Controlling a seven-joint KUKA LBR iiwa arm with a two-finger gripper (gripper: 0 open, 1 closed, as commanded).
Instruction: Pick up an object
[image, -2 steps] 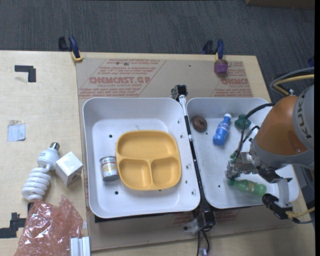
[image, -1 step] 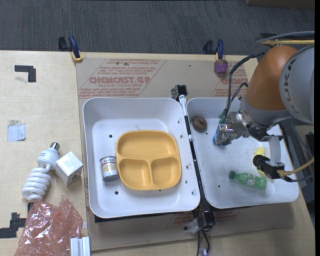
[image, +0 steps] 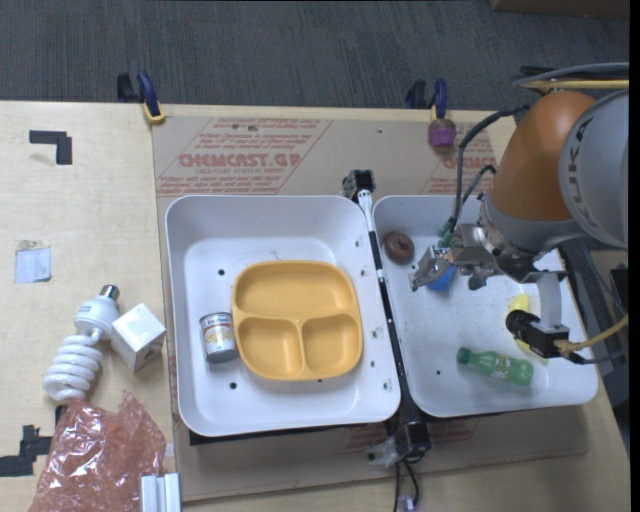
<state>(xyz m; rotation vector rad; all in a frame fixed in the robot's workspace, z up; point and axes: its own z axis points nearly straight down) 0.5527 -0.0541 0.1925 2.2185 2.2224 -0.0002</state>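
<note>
Quick status from my overhead cam. My gripper (image: 432, 275) is down in the right bin (image: 450, 340), in the upper half, a bit left of the middle. The grey arm with the orange band (image: 535, 160) leans in over that bin's top right corner.

There's a small blue piece (image: 443, 281) right at the tip of the gripper, touching it or just about. From this angle I honestly can't tell if the gripper is clamped on it or just parked on top, so I won't call it a grab. I also can't tell if the blue piece is lifted or sitting on the bin floor.

Other stuff in the right bin:
- a little brown disc (image: 400, 246) near the top left corner, just left of the gripper and not touching it
- a green bottle (image: 495, 366) lying on its side near the bottom edge, well apart from the gripper

In the left bin (image: 200, 400) there's a yellow divided tray (image: 297, 320) in the middle, with a small can (image: 216, 336) standing just beside its left edge.

Out on the bench to the left of the bins are a spiral light bulb (image: 75, 355), a white cube (image: 138, 335) right next to it, and some crumpled pink plastic (image: 95, 455) below them.
</note>
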